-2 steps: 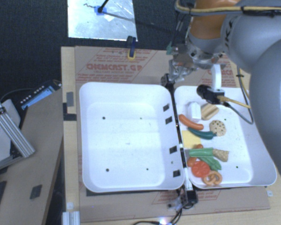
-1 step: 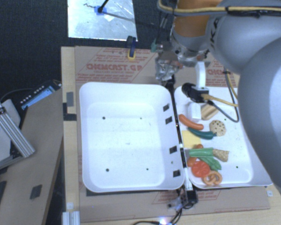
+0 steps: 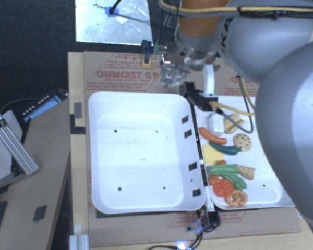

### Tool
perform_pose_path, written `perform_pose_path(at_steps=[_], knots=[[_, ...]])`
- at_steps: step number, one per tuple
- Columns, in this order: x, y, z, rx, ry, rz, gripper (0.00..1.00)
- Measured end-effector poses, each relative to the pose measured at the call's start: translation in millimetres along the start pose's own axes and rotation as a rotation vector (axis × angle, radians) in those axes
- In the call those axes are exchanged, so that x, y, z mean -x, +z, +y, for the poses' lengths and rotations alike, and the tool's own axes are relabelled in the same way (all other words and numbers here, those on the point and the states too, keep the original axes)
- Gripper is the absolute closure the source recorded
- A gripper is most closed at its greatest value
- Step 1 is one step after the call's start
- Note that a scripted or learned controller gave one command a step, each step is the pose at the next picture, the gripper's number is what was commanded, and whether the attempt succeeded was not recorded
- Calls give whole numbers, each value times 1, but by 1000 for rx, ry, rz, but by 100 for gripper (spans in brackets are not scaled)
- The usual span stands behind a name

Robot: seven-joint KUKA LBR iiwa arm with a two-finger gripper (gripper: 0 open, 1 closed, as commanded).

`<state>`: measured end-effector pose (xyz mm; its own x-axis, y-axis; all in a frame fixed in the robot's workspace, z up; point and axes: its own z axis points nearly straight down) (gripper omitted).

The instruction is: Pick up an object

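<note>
Two bins sit side by side on the bench (image 3: 52, 155). In the right bin (image 3: 266, 194) lies a cluster of toy food (image 3: 227, 160) against its left wall. The gripper (image 3: 172, 77) hangs behind the left bin (image 3: 141, 150).

Grey arm (image 3: 281, 61), orange band (image 3: 208, 1), yellow cable (image 3: 235, 108).

The right bin (image 3: 274, 196) holds small toy foods close together near its left wall. A red sausage (image 3: 213, 136) lies tilted, a dark green pepper (image 3: 225, 149) just below it, a cookie (image 3: 242, 141) beside them. Lower are a yellow slice (image 3: 211, 154), green beans (image 3: 225, 169), a tomato (image 3: 222, 186) and a pretzel (image 3: 237, 198).
</note>
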<state>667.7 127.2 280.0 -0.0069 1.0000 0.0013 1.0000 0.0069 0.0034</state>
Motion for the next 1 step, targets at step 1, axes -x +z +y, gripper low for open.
perform_pose_path(at_steps=[1], knots=[[-42, -11, 1, 0, -1, 1, 100]])
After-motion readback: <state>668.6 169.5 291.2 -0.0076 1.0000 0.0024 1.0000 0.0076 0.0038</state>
